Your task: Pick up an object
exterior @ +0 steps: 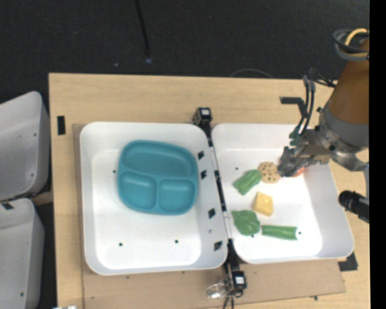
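Green bean [279,232] at right bin's [321,240] front, round cookie [267,171] just left of fingers [289,167], grip state unclear

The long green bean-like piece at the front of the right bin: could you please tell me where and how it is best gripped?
Grip the long green piece at its middle, from straight above, fingers closing across its narrow width. It lies flat and lengthwise, apart from the leafy green piece.

At the right of the frame, the end effector [289,166] is covering part of a reddish object [300,170] (too small to identify), its fingertips blurring into dark shadow.
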You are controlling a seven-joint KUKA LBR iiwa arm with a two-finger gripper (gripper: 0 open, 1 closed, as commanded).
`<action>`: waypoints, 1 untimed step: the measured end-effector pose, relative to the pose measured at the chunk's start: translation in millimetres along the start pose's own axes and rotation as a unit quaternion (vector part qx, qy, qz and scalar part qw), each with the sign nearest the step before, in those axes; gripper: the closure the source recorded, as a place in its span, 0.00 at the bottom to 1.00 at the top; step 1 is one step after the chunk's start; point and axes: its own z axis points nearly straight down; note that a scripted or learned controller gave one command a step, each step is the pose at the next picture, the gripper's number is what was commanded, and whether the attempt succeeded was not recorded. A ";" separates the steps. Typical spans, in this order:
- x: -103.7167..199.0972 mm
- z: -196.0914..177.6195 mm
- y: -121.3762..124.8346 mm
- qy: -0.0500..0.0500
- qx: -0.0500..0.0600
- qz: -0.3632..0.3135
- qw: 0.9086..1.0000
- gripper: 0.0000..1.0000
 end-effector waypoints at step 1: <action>46.5 23.6 4.9 0.000 0.001 -0.002 1.000 1.00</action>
